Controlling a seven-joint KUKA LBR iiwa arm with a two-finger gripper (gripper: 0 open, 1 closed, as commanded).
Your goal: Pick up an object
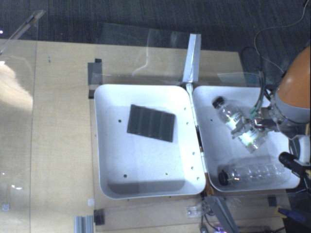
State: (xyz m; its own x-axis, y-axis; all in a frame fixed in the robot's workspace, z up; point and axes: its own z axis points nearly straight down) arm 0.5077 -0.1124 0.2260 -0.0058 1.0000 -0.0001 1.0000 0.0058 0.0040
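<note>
Beneath tool (pixel 249 125): clear black-capped bottle (pixel 228 113)

2 bins (pixel 104 130), 2 clear bottles (pixel 231 118), 1 dark pad (pixel 151 123).

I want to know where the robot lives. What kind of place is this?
Probably a robot lab or test bench. A grey and orange arm reaches over a wooden bench with two white bins side by side. One holds a dark pad, the other clear bottles.
</note>
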